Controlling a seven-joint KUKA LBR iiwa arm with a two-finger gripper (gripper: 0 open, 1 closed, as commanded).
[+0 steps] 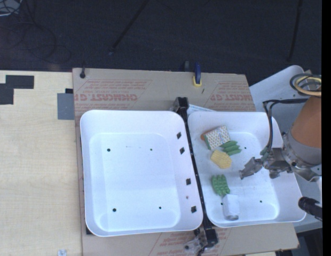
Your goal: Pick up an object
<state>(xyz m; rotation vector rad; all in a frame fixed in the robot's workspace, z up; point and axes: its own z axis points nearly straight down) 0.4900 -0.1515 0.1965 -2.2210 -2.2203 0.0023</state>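
Near the bottom of the frame, a pale cylindrical object (230, 207) lies in the right bin (285, 209), with a green knobbly toy (220, 184) just above it. Farther up sit a yellow corn-like piece (221, 159), a green pod-shaped toy (230, 148) touching it, and a checked block (216, 136). Reaching in from the right edge, the gripper (250, 169) hangs over the bin's bare floor right of the corn, its fingers slightly parted and clasping nothing. At left, the second bin (88, 143) adjoins it.
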